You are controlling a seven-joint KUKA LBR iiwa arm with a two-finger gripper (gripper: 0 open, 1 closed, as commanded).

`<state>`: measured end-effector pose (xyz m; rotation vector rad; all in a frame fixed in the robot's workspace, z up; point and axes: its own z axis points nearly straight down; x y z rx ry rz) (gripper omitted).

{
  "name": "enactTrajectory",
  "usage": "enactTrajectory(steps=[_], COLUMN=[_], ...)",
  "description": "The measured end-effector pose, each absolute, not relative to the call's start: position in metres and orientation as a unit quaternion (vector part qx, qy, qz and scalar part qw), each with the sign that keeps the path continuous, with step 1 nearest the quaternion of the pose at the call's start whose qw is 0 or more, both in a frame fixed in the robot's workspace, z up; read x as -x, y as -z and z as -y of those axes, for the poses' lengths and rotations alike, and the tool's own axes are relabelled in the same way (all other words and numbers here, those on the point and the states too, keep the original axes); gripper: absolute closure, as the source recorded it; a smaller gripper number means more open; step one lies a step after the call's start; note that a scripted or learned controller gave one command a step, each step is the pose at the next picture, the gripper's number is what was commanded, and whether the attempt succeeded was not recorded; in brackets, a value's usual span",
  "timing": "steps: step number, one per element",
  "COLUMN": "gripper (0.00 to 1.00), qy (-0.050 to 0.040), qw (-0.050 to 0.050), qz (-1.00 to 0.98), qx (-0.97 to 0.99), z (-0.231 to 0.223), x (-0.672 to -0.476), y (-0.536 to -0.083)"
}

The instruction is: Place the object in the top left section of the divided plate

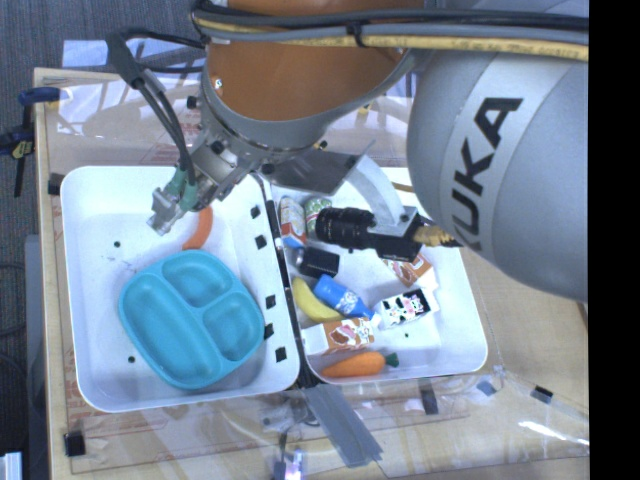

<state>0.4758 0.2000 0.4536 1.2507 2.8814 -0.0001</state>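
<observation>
A blue divided plate [193, 317] with three sections lies in the left bin [88, 230], toward its front. A small orange oblong thing [198, 230] sits just beyond the plate's far rim. My gripper [170, 204] hangs over the back of the left bin, right beside the orange thing's upper end and slightly to its left. Whether it touches or holds the orange thing I cannot tell. The plate's sections hold nothing.
The right bin [458, 320] holds several toys: a banana [308, 303], a blue bottle [338, 295], a carrot [352, 365], a cow-patterned carton [408, 307] and a can [314, 209]. The big arm covers the back of both bins.
</observation>
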Motion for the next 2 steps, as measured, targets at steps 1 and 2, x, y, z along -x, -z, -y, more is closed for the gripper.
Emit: enactTrajectory(steps=[1,2], gripper=[0.00,1.00], qy=[0.0003,0.0006], qw=[0.000,0.000], qz=[-0.917,-0.919], qx=[-0.398,-0.394], z=[-0.200,-0.202], x=[-0.476,-0.476], y=[-0.453,-0.464])
